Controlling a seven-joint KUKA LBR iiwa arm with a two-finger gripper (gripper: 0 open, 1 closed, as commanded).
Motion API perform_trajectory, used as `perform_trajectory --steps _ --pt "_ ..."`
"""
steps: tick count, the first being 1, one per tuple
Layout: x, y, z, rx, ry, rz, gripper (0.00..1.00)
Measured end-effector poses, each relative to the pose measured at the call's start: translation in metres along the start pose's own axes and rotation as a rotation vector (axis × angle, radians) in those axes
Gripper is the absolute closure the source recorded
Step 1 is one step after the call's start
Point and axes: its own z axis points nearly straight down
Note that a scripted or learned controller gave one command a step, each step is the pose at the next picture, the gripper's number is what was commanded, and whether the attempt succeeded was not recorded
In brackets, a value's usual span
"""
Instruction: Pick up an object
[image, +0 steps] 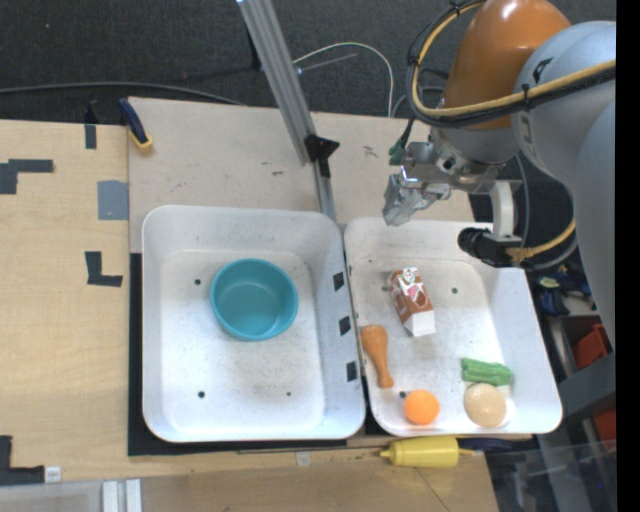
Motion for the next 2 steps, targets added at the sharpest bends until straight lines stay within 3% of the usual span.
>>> perform_trajectory --steps 2 --pt "0.104 0.017 0.034 0.003 -0.001 0.002 1.0"
